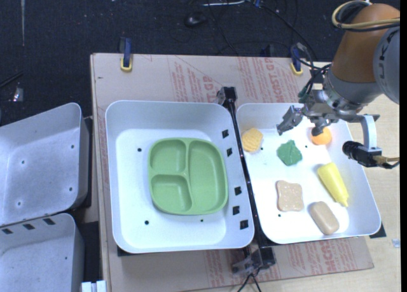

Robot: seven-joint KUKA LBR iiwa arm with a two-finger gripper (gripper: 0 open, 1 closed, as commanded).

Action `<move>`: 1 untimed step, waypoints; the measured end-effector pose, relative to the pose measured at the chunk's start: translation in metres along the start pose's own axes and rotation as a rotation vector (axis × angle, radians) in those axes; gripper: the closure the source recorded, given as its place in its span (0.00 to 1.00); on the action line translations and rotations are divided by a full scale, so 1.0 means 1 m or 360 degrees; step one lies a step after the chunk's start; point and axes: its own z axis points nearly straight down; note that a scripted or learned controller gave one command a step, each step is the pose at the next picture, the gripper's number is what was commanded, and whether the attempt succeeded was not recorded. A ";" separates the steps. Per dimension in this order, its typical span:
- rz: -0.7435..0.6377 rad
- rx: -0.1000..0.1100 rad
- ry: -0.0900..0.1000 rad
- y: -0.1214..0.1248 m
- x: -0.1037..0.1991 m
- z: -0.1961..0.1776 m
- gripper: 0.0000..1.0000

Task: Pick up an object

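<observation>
The right bin [369,224] holds several toy foods. A yellow ridged piece [252,139] lies at its far left, and a green leafy piece [289,153] sits near the middle. At the back is a small orange piece [321,137]. A long yellow piece [334,182], a toast slice [290,196] and a tan bread roll [324,217] lie toward the front. My gripper [304,127] hangs over the bin's back part, between the green and the orange pieces, open with nothing between its fingers. The orange piece lies just under its right finger.
In the left bin [121,157] rests a green divided tray [188,176]. A black divider [238,157] runs between the bins. Spare white bins [38,157] lie off the bench at the left. A black fitting [362,152] on the arm juts over the right bin's right rim.
</observation>
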 end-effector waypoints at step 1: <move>-0.0003 -0.0018 -0.0003 0.003 0.000 -0.006 0.00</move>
